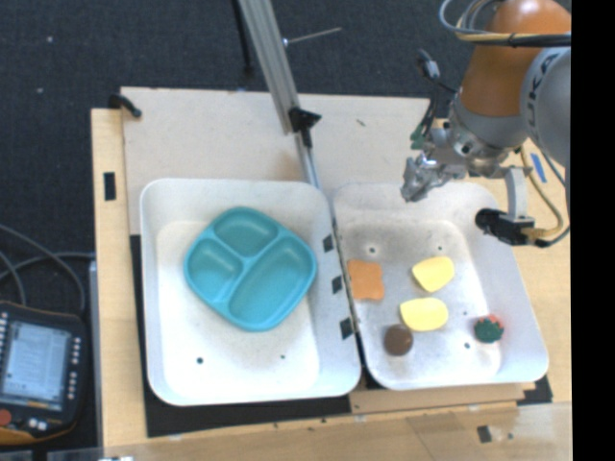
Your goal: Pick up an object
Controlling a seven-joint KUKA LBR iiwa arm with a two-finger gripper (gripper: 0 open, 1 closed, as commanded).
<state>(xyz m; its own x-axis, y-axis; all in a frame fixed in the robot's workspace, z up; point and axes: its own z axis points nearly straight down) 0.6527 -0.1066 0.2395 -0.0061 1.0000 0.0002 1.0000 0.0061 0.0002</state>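
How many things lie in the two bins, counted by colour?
Teal: 1, the divided plate
Yellow: 2, one piece and another
Orange: 1, a flat square
Brown: 1, a ball
Green and red: 1, a small piece
Total: 6

Readable text: none is made out | handheld screen unit (34, 368) at the lower left: a lit display is shown, its content too small and blurred to be read | bins, tray and arm: no label, brand or number is seen
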